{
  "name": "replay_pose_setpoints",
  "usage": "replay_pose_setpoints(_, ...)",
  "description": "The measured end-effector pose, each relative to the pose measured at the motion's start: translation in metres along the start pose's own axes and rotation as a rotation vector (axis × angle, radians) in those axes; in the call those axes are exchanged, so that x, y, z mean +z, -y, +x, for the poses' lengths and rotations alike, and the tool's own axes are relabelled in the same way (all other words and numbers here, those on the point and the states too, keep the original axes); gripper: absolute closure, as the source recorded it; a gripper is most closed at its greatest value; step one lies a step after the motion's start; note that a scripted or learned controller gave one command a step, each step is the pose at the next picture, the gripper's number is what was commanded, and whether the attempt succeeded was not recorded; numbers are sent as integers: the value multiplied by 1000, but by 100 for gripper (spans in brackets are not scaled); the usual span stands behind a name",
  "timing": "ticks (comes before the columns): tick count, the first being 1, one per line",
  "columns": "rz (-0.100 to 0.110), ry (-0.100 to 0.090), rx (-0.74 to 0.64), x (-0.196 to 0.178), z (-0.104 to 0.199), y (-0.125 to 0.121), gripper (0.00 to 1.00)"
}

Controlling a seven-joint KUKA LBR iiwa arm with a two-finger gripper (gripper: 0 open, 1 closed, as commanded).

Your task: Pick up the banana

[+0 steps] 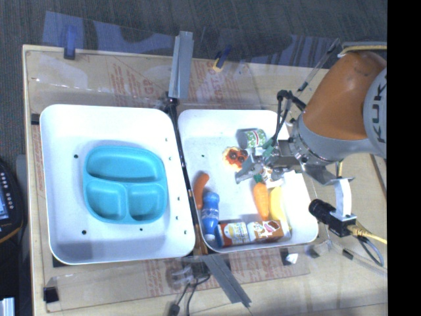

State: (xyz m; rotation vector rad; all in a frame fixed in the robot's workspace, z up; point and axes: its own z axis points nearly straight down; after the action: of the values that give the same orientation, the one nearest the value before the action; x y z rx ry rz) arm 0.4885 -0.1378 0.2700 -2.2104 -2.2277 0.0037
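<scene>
Claw [262, 165] first: it hangs low in the right bin, and from this slanted view I cannot tell how it is set or whether it has anything, since metal parts and clutter overlap there

Going left to right, the left bin [59, 124] carries a blue divided tray [125, 182] lying flat in its middle, well apart from everything else. The right bin [197, 127] is the crowded one. Along its left wall an orange sausage-like piece [200, 183] sits just above a blue bottle [210, 214], both lying roughly along the wall, probably because they have slid against it. A flat packet [253, 231] lies across the near wall. Up the middle are a small red and yellow toy [232, 155] and a green can [252, 137] on its side

A carrot [262, 201] and the banana [276, 205] lie side by side, touching or nearly so, just below the claw. The banana's long axis runs from far to near, slightly tilted, its upper end toward the claw and its lower end toward the packet. Its closeness to the carrot will likely make a clean grip harder
</scene>
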Motion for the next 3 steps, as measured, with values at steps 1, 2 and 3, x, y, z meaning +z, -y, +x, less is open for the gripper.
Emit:
replay_pose_setpoints(1,1,1,72,77,-55,-93,0)
replay_pose_setpoints(2,2,1,69,67,-55,-94,100)
replay_pose_setpoints(3,-4,1,-27,45,-33,-162,100)
